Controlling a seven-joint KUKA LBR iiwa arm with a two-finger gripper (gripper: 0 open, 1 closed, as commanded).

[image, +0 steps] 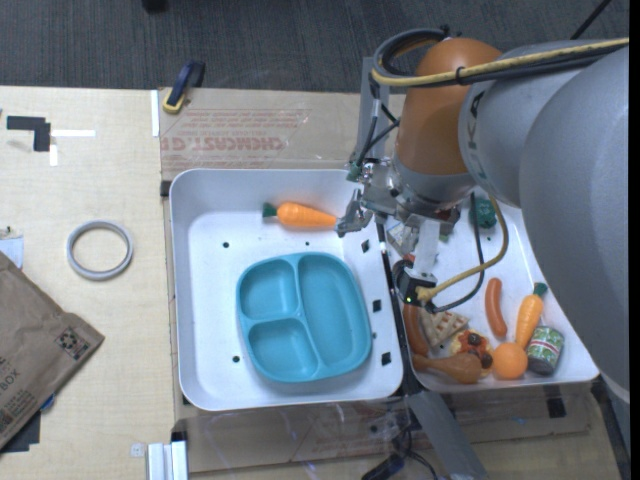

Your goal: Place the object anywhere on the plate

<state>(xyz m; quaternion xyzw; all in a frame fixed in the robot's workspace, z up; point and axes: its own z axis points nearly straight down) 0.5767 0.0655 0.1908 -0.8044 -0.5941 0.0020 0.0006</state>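
A blue plate [300, 316] with three compartments lies in the left white bin [205, 268], and nothing rests on it. Behind the plate, near the bin's back wall, an orange toy carrot [305, 216] with a green top lies on its side. My gripper [398, 236] hangs over the divider between the two bins, just right of the carrot and behind the plate's far right corner. The wrist above hides much of it. I see nothing clearly held in it.
The right bin [575, 353] holds several toy foods: a waffle piece [445, 326], a sausage [494, 306], a second carrot [528, 313], an orange [508, 360] and a small can [545, 348]. A tape ring [99, 249] lies on the bench at left.
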